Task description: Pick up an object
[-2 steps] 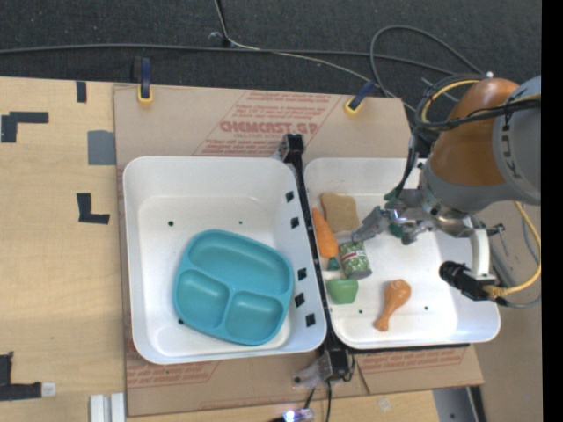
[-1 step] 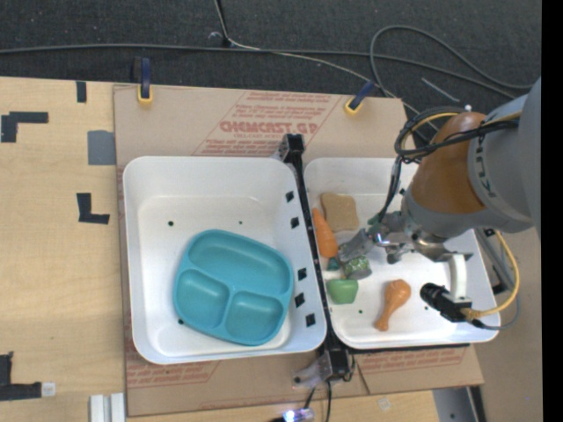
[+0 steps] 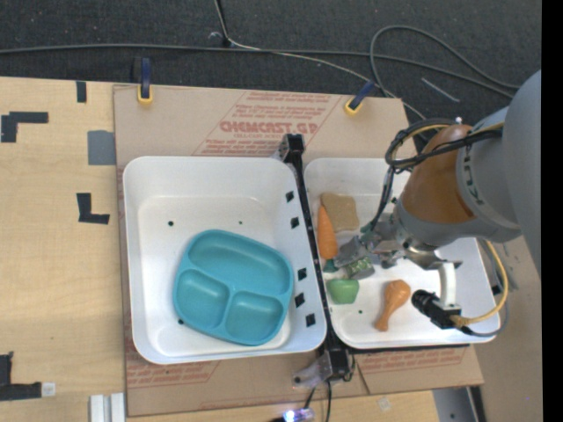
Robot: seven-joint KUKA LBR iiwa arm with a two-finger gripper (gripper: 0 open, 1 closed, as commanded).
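The right bin [image 3: 422, 337] holds an orange carrot [image 3: 326, 232], a tan bread slice [image 3: 340, 209], a green pepper-like piece [image 3: 344, 289] and a tan chicken drumstick [image 3: 392, 303]. My gripper [image 3: 358, 255] is low inside this bin, just right of the carrot and directly above the green piece. The arm's grey body and orange band [image 3: 440, 187] reach in from the right and cover the bin's far right part.
A teal divided plate [image 3: 233, 286] lies in the left bin [image 3: 141, 236]. A black divider strip [image 3: 303, 236] runs between the two bins. Cables [image 3: 396, 51] cross the dark surface behind the bench, and yellow clamps [image 3: 145, 90] hold the cardboard.
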